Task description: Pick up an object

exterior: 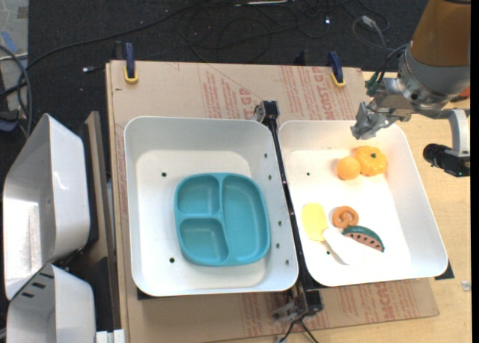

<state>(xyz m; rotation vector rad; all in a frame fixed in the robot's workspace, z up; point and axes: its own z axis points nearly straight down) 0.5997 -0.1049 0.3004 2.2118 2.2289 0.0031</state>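
From where I stand, the grey arm with its orange band (445,12) comes in from the right and hangs over the far right corner of the right-hand bin (423,207). Its gripper (364,129) sits just above the bin's back rim, with nothing between its tips that I can make out; whether it is parted or closed I cannot tell from this angle. Just below and in front of it, inside that bin, lie a small orange pumpkin (372,159) and a round orange fruit (347,168), the two touching each other, the fruit on the left. Nearer the front of the same bin is a second cluster: a pale yellow block (313,221), an orange spiral-shaped piece (344,216) just beside it, a toy watermelon slice (364,238) with a green rind, and a white piece (335,250) tucked against the slice's lower left. The left-hand bin (142,184) holds a teal divided plate (221,219) with three compartments, lying flat near the middle. Both bins rest side by side on a brown cardboard sheet (224,87), held at the back by two yellow clamps (130,72).
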